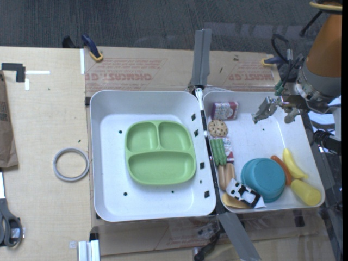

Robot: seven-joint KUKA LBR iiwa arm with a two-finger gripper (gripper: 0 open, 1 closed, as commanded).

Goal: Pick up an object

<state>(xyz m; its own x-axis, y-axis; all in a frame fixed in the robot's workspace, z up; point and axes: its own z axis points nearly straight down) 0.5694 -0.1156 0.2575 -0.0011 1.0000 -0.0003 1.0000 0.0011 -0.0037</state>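
Bench (pixel 43 118) with 2 shallow white bins side by side. Left bin (pixel 103 145) has a green divided plate (pixel 161 152), 3 compartments, lying flat mid-bin. Right bin (pixel 255 132) holds all the small stuff. KUKA arm (pixel 326 48) comes in from the right, gripper (pixel 275 109) hovering over the upper right part of the right bin, above bare floor, fingers look spread apart with nothing between them. No target fixed by the task; candidates are all in the right bin. Teal bowl (pixel 263 178) upside down near the lower middle: stiff plastic, light, smooth dome likely slippery, better taken at the rim than on top. Yellow banana-shaped toy (pixel 294 165) and a yellow rounded piece (pixel 305 192) just beside the bowl on its right, an orange piece (pixel 279 162) between bowl and banana; likely hard and light, pinch across the narrow width. Black-and-white toy (pixel 243 193) touching the bowl's lower left. Along the left wall: green stalk-like item (pixel 218 151), sausage-like piece (pixel 225 174), round cookie (pixel 217 128), pink packet (pixel 224 111) nearest the gripper's height in the bin; probably soft-sided, grab across the short side. Outside the bins, a tape ring (pixel 71 163) on the bench at left.
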